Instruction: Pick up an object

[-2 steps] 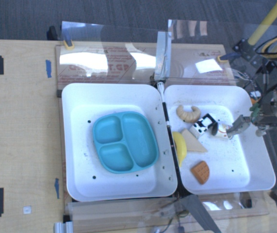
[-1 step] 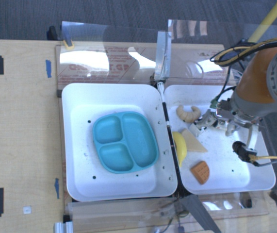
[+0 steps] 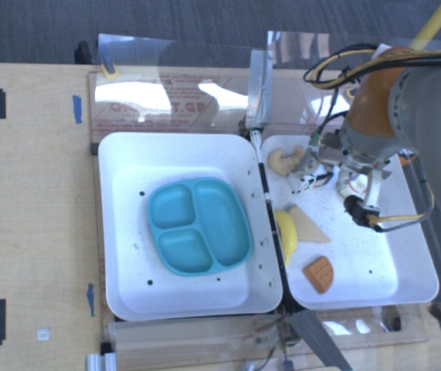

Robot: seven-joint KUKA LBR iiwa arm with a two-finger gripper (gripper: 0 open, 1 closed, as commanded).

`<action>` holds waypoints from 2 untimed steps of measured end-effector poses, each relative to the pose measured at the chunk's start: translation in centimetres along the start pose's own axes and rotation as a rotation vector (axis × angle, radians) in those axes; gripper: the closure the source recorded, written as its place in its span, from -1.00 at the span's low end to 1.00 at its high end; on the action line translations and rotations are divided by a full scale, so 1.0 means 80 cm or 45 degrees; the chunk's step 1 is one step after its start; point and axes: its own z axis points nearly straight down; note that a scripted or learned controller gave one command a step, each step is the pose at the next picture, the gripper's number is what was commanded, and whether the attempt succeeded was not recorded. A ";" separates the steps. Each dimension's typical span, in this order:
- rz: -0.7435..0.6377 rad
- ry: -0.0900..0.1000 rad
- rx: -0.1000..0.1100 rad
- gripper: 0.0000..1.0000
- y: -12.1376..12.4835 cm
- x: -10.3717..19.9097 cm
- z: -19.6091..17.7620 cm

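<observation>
The right bin [image 3: 405, 273] holds several small objects. A beige lumpy piece [image 3: 283, 161] lies at its back left corner, and a small black-and-white item [image 3: 308, 181] sits just in front of it. A yellow banana-like piece [image 3: 286, 235] rests against the left wall, with a tan wedge [image 3: 310, 226] beside it. An orange-brown waffle-like piece [image 3: 319, 273] lies nearer the front. My gripper [image 3: 347, 178] hangs over the back middle of this bin, right of the beige piece and the black-and-white item. The wrist and cables hide much of it.
The left bin [image 3: 120, 207] holds a blue divided plate [image 3: 198, 226]. A raised divider [image 3: 265, 207] separates the two bins. Clear plastic panels [image 3: 174, 91] stand behind them. The grey arm [image 3: 429, 107] covers the right bin's back right corner.
</observation>
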 end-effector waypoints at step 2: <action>-0.094 -0.004 0.033 -1.00 0.030 0.010 0.020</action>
